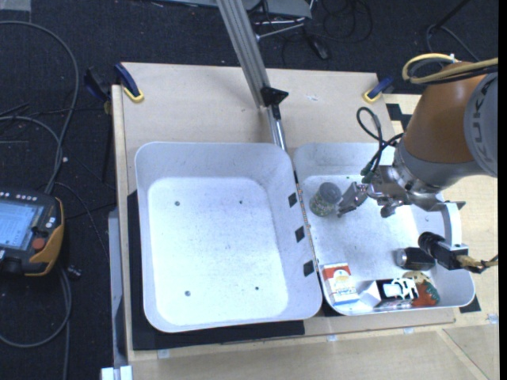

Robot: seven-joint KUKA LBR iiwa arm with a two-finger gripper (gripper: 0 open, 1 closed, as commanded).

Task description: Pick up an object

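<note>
My gripper hangs low over the right bin, in its far left part. Just to its left, close to the tip or touching it, lies a round grey-green object. A red and white box rests at the bin's near edge. Beside that box are a white scrap, a black and white item and an orange and green item. I see nothing held in the gripper.
The left bin lies beside the right one, sharing a raised rim. A slanted metal pole crosses the far side. The grey and orange arm covers the right bin's far right part.
</note>
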